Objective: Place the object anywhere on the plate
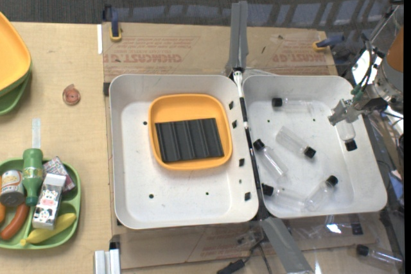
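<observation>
At centre frame, a rounded orange plate (190, 111) carried a ribbed dark slab (190, 140). Clear, black-capped vials (296, 142) lay at right; I cannot tell the gripper's (340, 115) state.

Orange plate (190, 130), square with rounded corners, black ribbed insert across its middle, flat in left bin. Clear vials with black caps (297, 143) scattered lying in right bin.

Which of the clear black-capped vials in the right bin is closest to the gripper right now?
The vial by the right wall, directly below the gripper, cap toward the near side. The other vials lie farther left.
</observation>
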Robot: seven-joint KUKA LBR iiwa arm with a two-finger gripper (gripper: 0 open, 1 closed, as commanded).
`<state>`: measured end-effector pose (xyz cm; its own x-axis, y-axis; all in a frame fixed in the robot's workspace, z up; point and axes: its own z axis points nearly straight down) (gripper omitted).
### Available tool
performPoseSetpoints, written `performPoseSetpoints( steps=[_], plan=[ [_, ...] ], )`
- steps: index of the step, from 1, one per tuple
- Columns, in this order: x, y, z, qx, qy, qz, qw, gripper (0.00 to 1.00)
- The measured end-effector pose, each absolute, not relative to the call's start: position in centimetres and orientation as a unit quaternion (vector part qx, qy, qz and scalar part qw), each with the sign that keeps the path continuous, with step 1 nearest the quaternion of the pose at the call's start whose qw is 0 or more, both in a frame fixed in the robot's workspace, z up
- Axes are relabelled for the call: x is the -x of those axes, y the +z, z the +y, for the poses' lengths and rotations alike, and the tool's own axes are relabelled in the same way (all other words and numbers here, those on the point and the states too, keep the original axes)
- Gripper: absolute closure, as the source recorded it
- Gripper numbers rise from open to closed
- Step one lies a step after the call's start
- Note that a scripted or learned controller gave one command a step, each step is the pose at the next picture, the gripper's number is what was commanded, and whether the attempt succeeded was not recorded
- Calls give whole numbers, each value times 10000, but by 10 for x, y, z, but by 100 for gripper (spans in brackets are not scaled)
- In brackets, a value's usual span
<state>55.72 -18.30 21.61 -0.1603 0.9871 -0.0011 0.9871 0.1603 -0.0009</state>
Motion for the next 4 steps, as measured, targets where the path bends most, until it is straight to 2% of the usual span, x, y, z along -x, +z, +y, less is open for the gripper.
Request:
performPoseSetpoints(
  steps=[1,2,3,4],
  plan=[
    [-615,215,-198,-5527,-5,8334,11,100],
    [-660,233,-222,-4833,-5,8754,18,100],
    [-660,295,-222,-4891,-2,8722,16,100],
    [-660,396,-222,-3870,-4,9221,18,100]
  ],
)
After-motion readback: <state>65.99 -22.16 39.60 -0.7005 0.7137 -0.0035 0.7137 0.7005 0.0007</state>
